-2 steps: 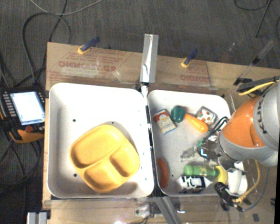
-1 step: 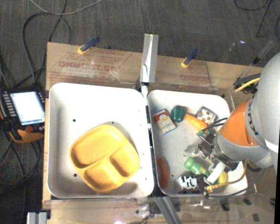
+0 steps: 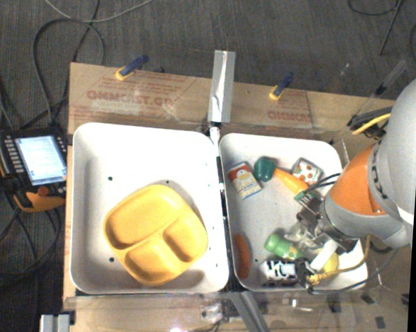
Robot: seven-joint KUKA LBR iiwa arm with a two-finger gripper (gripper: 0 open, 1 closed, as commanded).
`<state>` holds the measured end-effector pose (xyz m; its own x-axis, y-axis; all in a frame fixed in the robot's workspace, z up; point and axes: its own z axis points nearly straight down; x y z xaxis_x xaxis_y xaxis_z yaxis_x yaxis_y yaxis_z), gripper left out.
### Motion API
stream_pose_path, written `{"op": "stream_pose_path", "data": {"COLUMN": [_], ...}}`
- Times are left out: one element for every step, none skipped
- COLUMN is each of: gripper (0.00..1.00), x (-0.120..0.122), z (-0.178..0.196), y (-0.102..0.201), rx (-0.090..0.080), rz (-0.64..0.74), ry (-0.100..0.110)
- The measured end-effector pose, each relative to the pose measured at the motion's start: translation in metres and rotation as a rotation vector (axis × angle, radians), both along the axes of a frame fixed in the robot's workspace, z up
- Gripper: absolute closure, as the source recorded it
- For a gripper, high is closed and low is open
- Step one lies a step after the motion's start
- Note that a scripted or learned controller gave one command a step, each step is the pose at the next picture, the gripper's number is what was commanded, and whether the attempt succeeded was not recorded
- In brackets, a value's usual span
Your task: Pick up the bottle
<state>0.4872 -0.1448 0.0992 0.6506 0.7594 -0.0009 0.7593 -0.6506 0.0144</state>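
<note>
A tablet (image 3: 34, 158) with a lit screen is seen on the floor at the far left, with cables (image 3: 62, 17) lying around it. The tabletop (image 3: 148, 101) is covered with brown card, and two clips, blue and yellow, (image 3: 132, 67) are fixed along its far edge. Two white bins are set side by side on it. In the left bin (image 3: 96, 147) a yellow plate (image 3: 156, 233) with three parts is seen, lying a bit tilted toward the near side. A strip of silver tape (image 3: 221, 85) is stuck above the place where the bins meet. In the right bin (image 3: 322, 152) a small box with a red top (image 3: 244, 180) is found near the far left corner, with a green thing (image 3: 265, 168) and an orange carrot (image 3: 291, 179) just beside it, and a small checked block (image 3: 306, 169) further right. A brown sausage (image 3: 242, 252) lies by the left wall. A black and white toy (image 3: 280, 271) sits at the near edge. The bottle (image 3: 282, 244), green, is lying on its side near the middle of the right bin, just above that toy. The gripper (image 3: 307, 236) is seen right next to the bottle, under the orange band of the arm (image 3: 377, 188). It cannot be told how the jaws stand.
</note>
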Motion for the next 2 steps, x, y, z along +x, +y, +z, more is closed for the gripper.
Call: {"op": "stream_pose_path", "data": {"gripper": [0.00, 0.00], "x": [0.000, 0.056], "z": [0.000, 0.050], "y": [0.000, -0.058], "rx": [-0.001, 0.007], "rz": [0.000, 0.054], "ry": [0.001, 0.015]}}
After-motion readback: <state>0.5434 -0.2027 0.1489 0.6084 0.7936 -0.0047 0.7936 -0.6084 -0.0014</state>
